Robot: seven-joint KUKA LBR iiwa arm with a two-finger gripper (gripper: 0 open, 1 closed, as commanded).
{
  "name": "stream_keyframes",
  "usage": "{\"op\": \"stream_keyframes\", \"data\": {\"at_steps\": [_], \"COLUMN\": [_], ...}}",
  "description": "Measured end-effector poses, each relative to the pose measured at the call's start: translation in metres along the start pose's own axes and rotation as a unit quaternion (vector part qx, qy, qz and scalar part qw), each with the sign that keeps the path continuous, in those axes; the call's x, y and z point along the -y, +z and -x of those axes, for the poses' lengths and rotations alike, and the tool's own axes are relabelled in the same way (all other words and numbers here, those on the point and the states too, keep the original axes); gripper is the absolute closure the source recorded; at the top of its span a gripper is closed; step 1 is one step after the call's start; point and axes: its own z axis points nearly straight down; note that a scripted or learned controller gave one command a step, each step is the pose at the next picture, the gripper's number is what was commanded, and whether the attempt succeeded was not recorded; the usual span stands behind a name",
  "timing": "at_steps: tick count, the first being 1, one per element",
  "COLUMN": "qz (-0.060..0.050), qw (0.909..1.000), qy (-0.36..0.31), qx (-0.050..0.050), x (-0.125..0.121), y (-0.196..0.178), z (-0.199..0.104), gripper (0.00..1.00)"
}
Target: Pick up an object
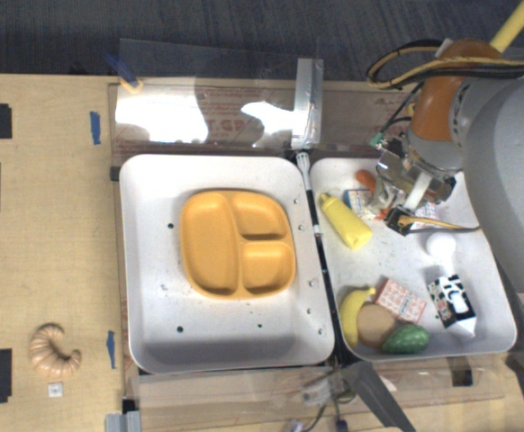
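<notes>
Spanning most of the view, the bench (37,232) carries two shallow white bins side by side. The left bin (145,313) holds an orange divided plate (238,242) lying flat near its middle, with three compartments facing up. The right bin (496,322) is partly covered at its right side by the grey arm (514,160), which reaches in from the right with its orange band (435,106) above the wrist. The gripper (406,207) hangs low over the upper part of the right bin, just beside a yellow bottle (346,220) that lies tilted near the bin's left wall; whether the fingers are parted or closed cannot be told, and nothing can be seen held between them. A small orange-red item (365,178) lies near the bin's upper edge, just left of the gripper. A black and white carton (450,301) lies toward the right wall, with a small white round object (442,245) just above it. At the near edge sit a yellow banana-like fruit (352,309), a brownish round item (375,324), a green bumpy item (407,339) and a small patterned card (402,301), clustered and touching. On the bench at lower left, well apart from the bins, lies a tan croissant-shaped toy (55,349).
</notes>
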Motion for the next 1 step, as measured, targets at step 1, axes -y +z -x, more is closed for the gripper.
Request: {"op": "stream_keyframes", "data": {"at_steps": [1], "qz": [0.028], "qw": [0.9967], "qy": [-0.075], "qx": [-0.011], "x": [0.0225], "y": [-0.0421], "z": [-0.0088], "gripper": [1.00]}}
